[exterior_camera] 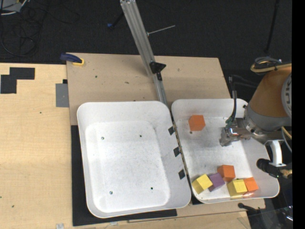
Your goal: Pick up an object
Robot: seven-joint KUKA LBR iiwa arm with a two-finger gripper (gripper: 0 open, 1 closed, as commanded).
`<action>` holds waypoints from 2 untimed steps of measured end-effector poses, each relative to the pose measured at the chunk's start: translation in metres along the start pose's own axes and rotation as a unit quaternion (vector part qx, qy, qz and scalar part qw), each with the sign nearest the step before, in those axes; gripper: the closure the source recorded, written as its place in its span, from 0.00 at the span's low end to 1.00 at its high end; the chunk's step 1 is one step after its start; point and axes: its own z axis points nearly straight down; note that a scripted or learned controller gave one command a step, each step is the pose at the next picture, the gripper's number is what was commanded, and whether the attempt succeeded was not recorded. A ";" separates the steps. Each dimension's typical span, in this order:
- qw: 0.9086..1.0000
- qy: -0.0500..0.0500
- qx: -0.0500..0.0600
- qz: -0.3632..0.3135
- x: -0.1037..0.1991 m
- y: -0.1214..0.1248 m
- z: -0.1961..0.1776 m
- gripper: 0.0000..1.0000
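Setting: pale wooden bench (33,142) against a dark floor, bearing two shallow white bins side by side.

Left bin (95,116): nothing to list on its floor.

Right bin (183,109), contents:
- One orange cube (197,123), alone toward 11 o'clock of the bin, well apart from everything else.
- Cluster at 6 o'clock, pieces touching or just beside one another: yellow block (202,182), purple block (217,180), second orange cube (227,171), second yellow block (237,187), small orange block (250,184).

Gripper (228,138): hung at 3 o'clock of the bin, low over bare floor. Nothing was seen between its fingers; whether they were apart or together could not be told.

Handling note: the lone orange cube looked the cleaner pick, lying toward 10 o'clock from the gripper with free space on all sides. Best practice would be to centre above it, square the fingers to two flat faces, then descend. The 6 o'clock cluster risked pinching a neighbour.
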 end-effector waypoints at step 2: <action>1.000 0.000 0.002 -0.005 -0.002 -0.006 -0.080 1.00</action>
